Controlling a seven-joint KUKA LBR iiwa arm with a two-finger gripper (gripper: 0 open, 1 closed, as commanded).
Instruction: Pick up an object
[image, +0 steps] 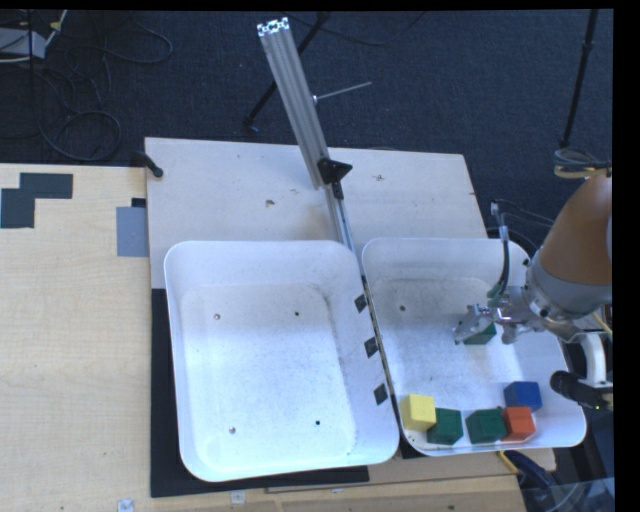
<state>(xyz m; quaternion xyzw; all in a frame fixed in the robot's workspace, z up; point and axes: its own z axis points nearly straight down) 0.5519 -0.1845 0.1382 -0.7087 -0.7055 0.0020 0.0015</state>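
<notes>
Right shallow white plastic bin (440, 270): gripper (478, 333) over its middle, clenched on a small dark green block (482, 338). Front edge: yellow cube (419, 411), two green cubes (445, 427) (486, 425), orange cube (519, 422), blue cube (523, 395).

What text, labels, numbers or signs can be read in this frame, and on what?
None. The two white bins, the coloured blocks (yellow, two green, orange, blue), the arm and the bench show no writing or marks.
</notes>
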